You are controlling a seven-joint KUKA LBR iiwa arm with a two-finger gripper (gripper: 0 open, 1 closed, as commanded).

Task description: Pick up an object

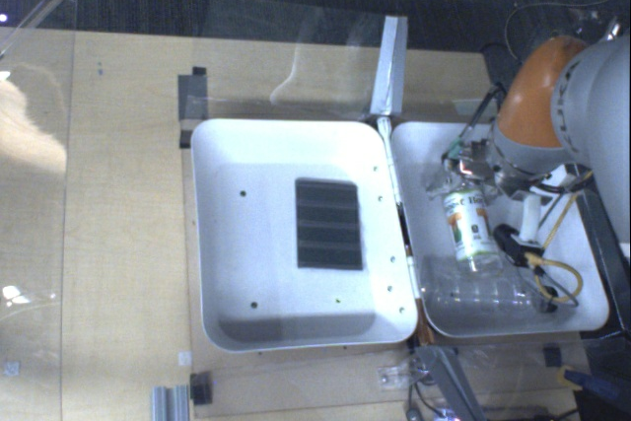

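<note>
Left bin [227, 242]: to the left of the dividing wall, white; it carries a dark ribbed pad [329, 224] near its middle, with bare floor all round it.
Dividing wall [402, 232]: the two bin rims meet here; I judge any carry leftward must lift well over it.
Right bin [592, 311]: to the right of the dividing wall, crowded.
Bottle [467, 230]: just right of the dividing wall, lying lengthwise, cap toward the bin's near edge.
Clear cup [488, 291]: near-side of the bottle, touching or almost; hard to tell.
Gripper [471, 171]: at the bottle's far end; whether its fingers are parted or closed, I cannot tell.
Advice: grip the bottle across its width and rise straight up, since the wall and the cables [547, 261] to the right leave little side room.
</note>
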